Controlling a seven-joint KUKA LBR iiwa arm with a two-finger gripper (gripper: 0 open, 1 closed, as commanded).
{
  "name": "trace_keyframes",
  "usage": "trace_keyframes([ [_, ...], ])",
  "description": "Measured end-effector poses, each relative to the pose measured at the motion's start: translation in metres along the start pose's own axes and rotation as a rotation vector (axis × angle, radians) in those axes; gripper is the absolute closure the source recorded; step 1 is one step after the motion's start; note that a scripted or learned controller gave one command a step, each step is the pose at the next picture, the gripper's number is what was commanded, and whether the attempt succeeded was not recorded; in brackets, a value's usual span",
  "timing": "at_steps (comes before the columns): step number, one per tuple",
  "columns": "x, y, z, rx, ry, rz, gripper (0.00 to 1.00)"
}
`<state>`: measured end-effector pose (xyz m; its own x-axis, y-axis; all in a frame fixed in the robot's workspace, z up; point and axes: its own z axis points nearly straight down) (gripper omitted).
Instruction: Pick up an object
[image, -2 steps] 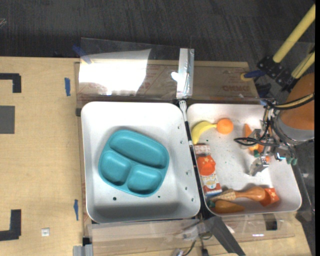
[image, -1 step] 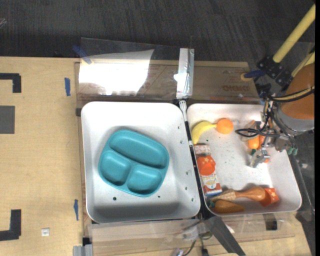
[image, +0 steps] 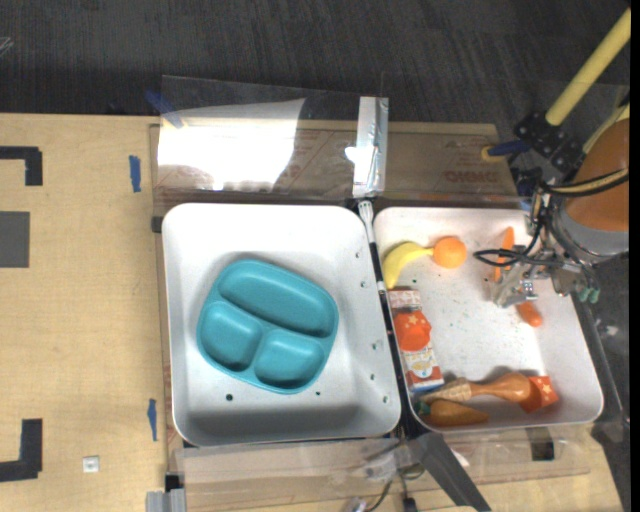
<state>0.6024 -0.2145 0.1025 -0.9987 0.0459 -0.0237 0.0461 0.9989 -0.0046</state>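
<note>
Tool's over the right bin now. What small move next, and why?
Probably ease the tool straight down toward the small orange piece just beneath it. It hangs in the right bin near the far right side, and that piece looks nearest, apart from the banana and orange ball.

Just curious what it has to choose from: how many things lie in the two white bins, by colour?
Teal: 1, divided plastic plate
Yellow: 1, banana
Orange: 2, round ball, small piece
Red-white: 1, carton
Brown: 1, bottle
Total: 6
</note>
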Motion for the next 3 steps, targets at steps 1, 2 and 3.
trace_keyframes([
  [1,0.0,0.0,0.001,0.0,0.001,0.0,0.0],
  [2,0.011,-0.009,0.014,-0.003,0.015,-0.003,0.0],
  [3,0.006,-0.008,-0.001,0.002,0.0,-0.005,1.0],
])
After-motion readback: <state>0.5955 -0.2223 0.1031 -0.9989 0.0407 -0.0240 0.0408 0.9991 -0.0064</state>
